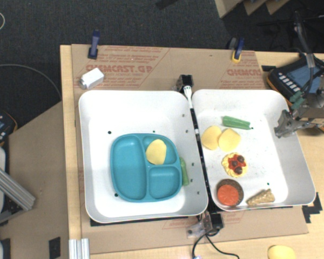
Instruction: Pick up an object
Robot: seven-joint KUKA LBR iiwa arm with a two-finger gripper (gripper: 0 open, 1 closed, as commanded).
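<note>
The right bin (291,161) holds a green pod (236,123), two pale yellow round pieces (220,138), a small tart with red berries (235,164), a round red-brown piece (229,192) and a tan wedge (261,197). In the left bin (97,123) lies a teal divided plate (130,171). A yellow piece (156,151) rests in the plate's upper right compartment, and a green strip (184,171) leans at its right rim. My gripper (284,124) hangs over the right bin's right rim, well to the right of the green pod and apart from every object.
A white block (92,78) lies on the cardboard behind the left bin. Blue clamps (94,43) (237,49) grip the board's far edge. A black clip (186,82) sits between the bins. A dark device (291,77) is at the back right, and a yellow object (281,251) at the bottom right.
</note>
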